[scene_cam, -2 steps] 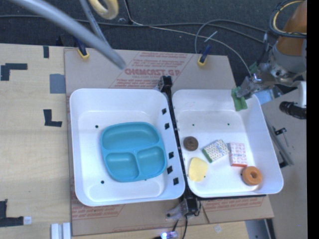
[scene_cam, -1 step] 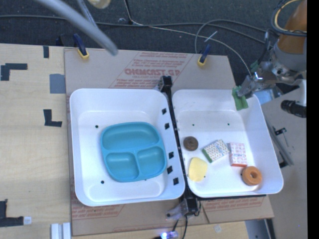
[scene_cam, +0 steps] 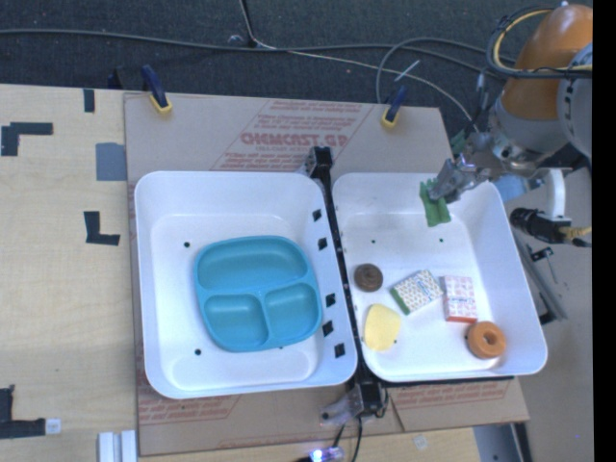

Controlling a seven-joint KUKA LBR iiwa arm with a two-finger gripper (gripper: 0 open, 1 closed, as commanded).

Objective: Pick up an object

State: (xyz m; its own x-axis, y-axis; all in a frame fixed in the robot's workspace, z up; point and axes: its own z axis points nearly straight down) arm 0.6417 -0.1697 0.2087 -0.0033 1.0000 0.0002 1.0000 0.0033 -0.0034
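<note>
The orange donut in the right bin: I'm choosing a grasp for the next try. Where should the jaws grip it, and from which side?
Come straight down on the orange donut and pinch across its ring. It lies flat near the right bin's corner, so close along the free direction, probably parallel to the wall.

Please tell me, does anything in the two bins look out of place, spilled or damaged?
Nothing stands out. The blue tray lies flat in the left bin. In the right bin, the brown disc, yellow piece, two packets and orange ring lie apart, unspilled.

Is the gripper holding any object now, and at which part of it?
Yes: the gripper holds a small green object by its upper end, above the right bin.
</note>
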